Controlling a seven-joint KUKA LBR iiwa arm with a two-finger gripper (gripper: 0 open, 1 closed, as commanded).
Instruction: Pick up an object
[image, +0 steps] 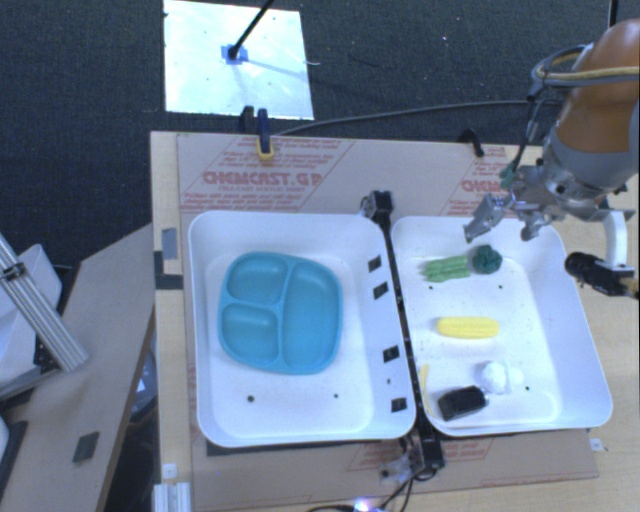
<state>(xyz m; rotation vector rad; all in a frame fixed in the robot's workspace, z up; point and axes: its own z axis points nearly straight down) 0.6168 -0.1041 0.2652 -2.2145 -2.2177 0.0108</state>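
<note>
Lying in the left bin (210, 400) is a blue plate (281, 311), while in the right bin (580, 370) the broccoli (462, 265) is sitting just under the gripper (506, 222), whose jaws are spreading wide and holding nothing, so it should be dropping straight, centring over the stalk.

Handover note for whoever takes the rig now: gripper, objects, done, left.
Gripper: open, above the far end of the right bin, holding nothing.
Right bin: green broccoli-like toy just below the gripper, yellow corn mid-bin, white object and black object at the near end.
Left bin: blue divided plate.
Done: nothing picked yet.
Left: descend, close on an object, lift.
</note>
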